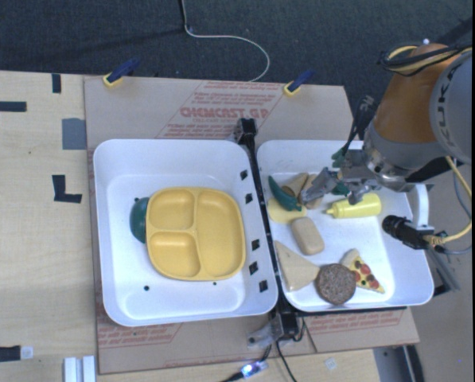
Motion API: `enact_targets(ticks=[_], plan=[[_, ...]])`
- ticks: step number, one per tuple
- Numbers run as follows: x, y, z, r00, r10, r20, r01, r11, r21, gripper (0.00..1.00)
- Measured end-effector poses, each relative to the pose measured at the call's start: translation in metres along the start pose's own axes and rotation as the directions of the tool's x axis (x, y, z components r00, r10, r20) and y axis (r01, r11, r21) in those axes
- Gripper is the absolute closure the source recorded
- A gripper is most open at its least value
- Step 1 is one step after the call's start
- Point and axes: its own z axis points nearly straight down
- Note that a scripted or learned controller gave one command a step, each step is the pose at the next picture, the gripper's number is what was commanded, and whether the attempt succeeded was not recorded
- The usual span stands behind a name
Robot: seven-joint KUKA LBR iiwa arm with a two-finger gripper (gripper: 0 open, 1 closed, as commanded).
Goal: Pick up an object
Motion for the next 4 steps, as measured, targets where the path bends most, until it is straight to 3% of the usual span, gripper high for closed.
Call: enact_targets(ticks=[1, 4], plan=[[0.0, 0.003, -0.008, 1.0, -0.003, 0.001, 0.003, 1.0, -0.014, 0.0], [-0.001, 0.012, 0.119, 1.0, -0.004, 0.002, 0.004, 1.0, -0.013, 0.0]])
